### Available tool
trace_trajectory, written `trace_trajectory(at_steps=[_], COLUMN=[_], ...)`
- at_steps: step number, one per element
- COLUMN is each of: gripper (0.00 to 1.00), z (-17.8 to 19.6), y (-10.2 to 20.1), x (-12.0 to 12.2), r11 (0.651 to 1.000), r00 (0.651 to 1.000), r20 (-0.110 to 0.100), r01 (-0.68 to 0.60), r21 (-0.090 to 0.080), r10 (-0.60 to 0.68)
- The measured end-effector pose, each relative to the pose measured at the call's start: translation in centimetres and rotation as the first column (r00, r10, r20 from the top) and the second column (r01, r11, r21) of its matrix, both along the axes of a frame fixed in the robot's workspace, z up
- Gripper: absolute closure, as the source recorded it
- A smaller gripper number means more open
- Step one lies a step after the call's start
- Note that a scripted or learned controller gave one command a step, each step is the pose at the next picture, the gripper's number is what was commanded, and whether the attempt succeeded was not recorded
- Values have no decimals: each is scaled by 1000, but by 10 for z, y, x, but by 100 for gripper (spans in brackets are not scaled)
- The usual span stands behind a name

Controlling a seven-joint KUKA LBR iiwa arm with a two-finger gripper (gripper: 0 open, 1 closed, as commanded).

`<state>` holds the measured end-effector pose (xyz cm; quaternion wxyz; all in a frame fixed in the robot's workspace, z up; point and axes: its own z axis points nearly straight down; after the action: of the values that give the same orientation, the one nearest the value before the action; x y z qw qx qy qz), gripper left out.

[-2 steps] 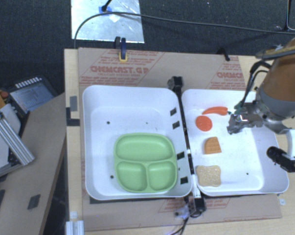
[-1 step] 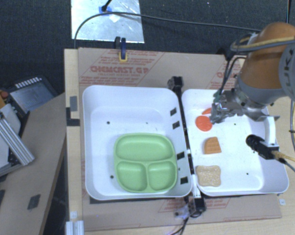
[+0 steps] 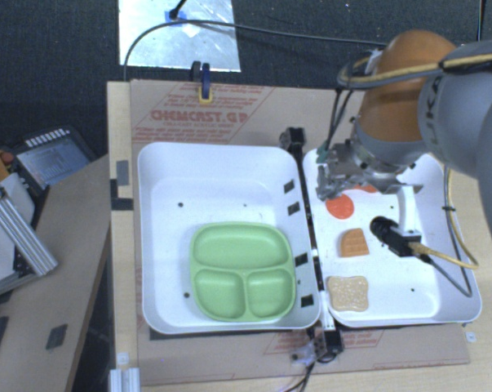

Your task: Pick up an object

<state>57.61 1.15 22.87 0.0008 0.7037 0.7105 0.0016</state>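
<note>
Gripper [image 3: 334,184] of the grey arm is pictured low inside the right bin [image 3: 441,300], close to that bin's left wall and toward its far edge. How wide it is spread cannot be made out from this slanted overhead angle, and nothing can be seen to be held in it. A red disc [image 3: 340,208] is shown lying flat on the bin floor just beside the gripper, on its near side; whether the two are touching cannot be told. A smaller red scrap [image 3: 365,189] is glimpsed just beyond the disc, partly covered by the wrist. An orange wedge [image 3: 353,243] is seen nearer the bin's front edge, apart from the disc, and a pale bread slice [image 3: 347,293] is laid in the near-left corner of the same bin. In the left bin [image 3: 172,186], a green divided plate [image 3: 244,269] is set against the near edge, toward the near-right corner. Both bins are borne side by side, walls touching, on a printed cardboard sheet [image 3: 198,113] on the bench [image 3: 82,219].
</note>
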Motion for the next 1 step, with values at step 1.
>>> trace_trajectory(at_steps=[1], gripper=[100], z=[7], y=[42], x=[21], r11=[1000], r00=[1000], r20=[0], r01=[3], r21=[0], r10=[-3])
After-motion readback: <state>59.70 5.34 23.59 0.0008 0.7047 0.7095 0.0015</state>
